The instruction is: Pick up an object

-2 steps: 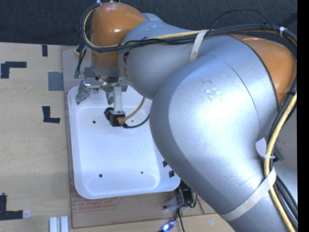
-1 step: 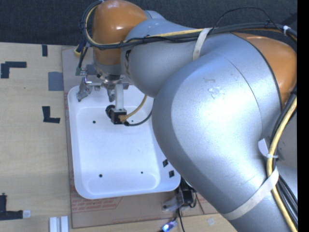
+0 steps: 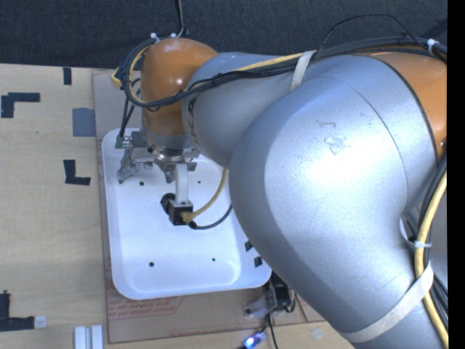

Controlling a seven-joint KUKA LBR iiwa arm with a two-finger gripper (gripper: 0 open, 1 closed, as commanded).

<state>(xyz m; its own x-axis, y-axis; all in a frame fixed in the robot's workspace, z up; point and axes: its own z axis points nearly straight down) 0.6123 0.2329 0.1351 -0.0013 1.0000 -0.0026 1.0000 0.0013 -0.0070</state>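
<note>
My gripper (image 3: 149, 169) hangs low over the far left part of a shallow white bin (image 3: 138, 267), close to its back wall. The orange band (image 3: 171, 78) of the wrist stands right above it. The big grey arm (image 3: 334, 180) reaches in from the right and hides the right side of this bin and the bench beyond it. I see nothing between the gripper's parts from this angle.
The bin's bare floor shows two small dark dots (image 3: 151, 264) near the front. Left of the bin lies the pale wooden bench (image 3: 43, 217) with black and grey marks. A small dark fitting (image 3: 272, 297) sits at the bin's front right corner.
</note>
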